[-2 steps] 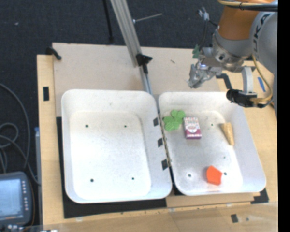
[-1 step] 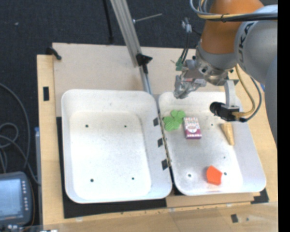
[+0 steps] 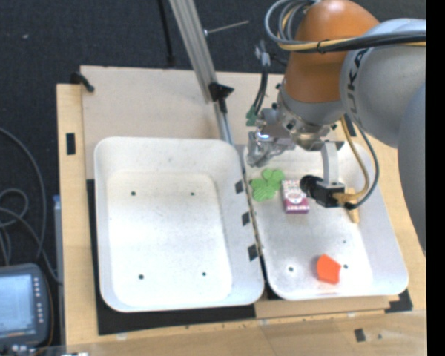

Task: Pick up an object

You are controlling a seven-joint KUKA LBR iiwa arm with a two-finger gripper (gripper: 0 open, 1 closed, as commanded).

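Green object (image 3: 267,185) lies in right bin (image 3: 371,273), against divider edge, top partly hidden under end effector (image 3: 261,148). Small pink-white box (image 3: 295,197) just beside it; orange block (image 3: 327,268) well apart, near front. Left bin (image 3: 170,228) alongside on counter (image 3: 133,95). End effector just above green object; grip state cannot be told.

**Around your bench**

You are looking down on a light wooden bench (image 3: 156,99) standing on a dark, speckled carpet floor (image 3: 52,21). A slanted aluminium rail (image 3: 196,47) rises from the bench toward the top of the view. On your left, thin cables (image 3: 11,199) loop over the floor, and a grey handheld screen (image 3: 11,306) sits in the lower left corner. The light is even, with soft shadows.
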